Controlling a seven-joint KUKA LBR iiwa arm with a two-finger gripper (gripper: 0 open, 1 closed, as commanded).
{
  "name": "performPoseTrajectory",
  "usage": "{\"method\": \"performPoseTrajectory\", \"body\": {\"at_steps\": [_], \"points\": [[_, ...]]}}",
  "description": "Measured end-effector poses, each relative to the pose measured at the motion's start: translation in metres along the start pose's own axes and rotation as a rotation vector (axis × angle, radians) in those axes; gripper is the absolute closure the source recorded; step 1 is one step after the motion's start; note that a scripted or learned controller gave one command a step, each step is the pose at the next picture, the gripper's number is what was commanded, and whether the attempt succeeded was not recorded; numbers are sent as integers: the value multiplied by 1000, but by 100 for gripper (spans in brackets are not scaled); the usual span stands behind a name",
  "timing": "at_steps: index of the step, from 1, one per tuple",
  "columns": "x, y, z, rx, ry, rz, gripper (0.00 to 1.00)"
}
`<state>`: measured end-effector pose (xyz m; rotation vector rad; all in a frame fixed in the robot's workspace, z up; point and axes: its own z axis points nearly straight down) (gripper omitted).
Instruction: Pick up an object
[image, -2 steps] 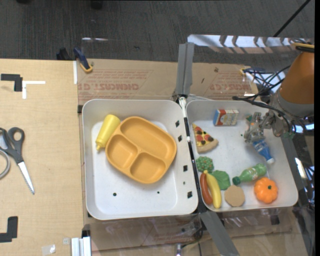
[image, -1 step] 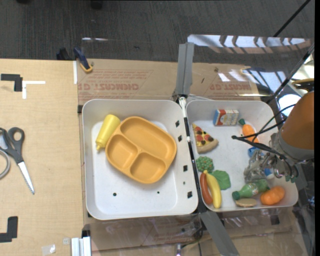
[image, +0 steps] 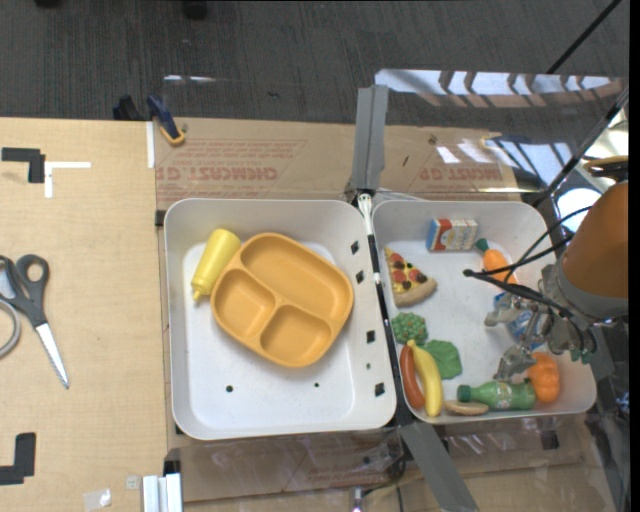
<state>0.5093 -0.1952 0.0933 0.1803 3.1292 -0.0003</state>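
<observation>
Two white bins on the bench; right bin (image: 470, 215) holds toy food. Hand (image: 518, 340) hangs low just above the green bottle (image: 497, 396), beside a small orange fruit (image: 545, 380). Grip state: cannot tell. Step judged: approach; next, descend and close on bottle.

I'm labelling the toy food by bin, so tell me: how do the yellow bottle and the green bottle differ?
The yellow bottle lies in the left bin, leaning against the orange divided plate; the green bottle lies in the right bin near its front wall. The yellow bottle points up the picture at a slant, while the green bottle lies nearly level, across it. The green bottle lies close to the gripper; the yellow one lies far from it. Both lie on their sides.
</observation>
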Motion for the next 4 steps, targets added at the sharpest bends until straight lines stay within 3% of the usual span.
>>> {"method": "performPoseTrajectory", "body": {"at_steps": [1,2,3,4], "points": [[-72,-13,0,0,1,8,0],[-74,-13,-10,0,-5,7,100],[-74,-13,-10,0,-5,7,0],[-94,22,1,0,1,73,0]]}}
